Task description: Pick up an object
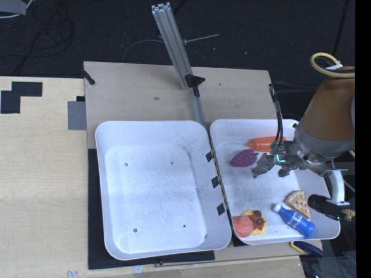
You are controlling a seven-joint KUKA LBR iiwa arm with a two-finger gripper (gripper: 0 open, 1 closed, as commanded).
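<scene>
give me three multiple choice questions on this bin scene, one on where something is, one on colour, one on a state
1. Which bin holds the toys?
A. the left bin
B. the right bin
C. both bins

2. What colour is the bottle near the right bin's front edge?
A. blue
B. green
C. yellow

3. How does the blue bottle sit?
A. standing upright
B. lying on its side
C. held between the fingers

Answers:
1. B: the purple grape bunch, orange carrot, pizza slice, red and yellow toy and blue bottle all lie in the right bin, none in the left bin.
2. A: its body is blue with a white cap.
3. B: it lies flat on the bin floor, away from the gripper, which hovers beside the grape bunch.
</scene>
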